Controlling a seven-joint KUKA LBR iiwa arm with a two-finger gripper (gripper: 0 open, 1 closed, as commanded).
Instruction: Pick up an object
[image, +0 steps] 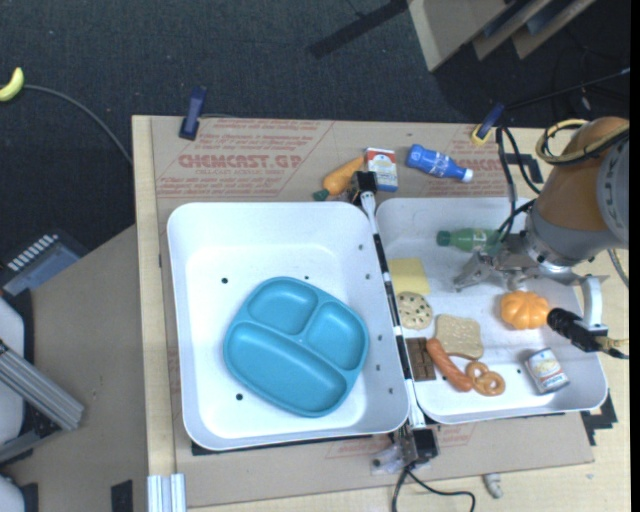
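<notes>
Two white bins (200, 300), blue tray (295, 345) in left, jaws (487, 266) spread wide beside green bottle (466, 239) in right

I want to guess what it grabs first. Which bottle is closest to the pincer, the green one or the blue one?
The green bottle. It lies inside the right bin, just left of the pincer. The blue bottle lies farther off, outside the bins on the board.
</notes>
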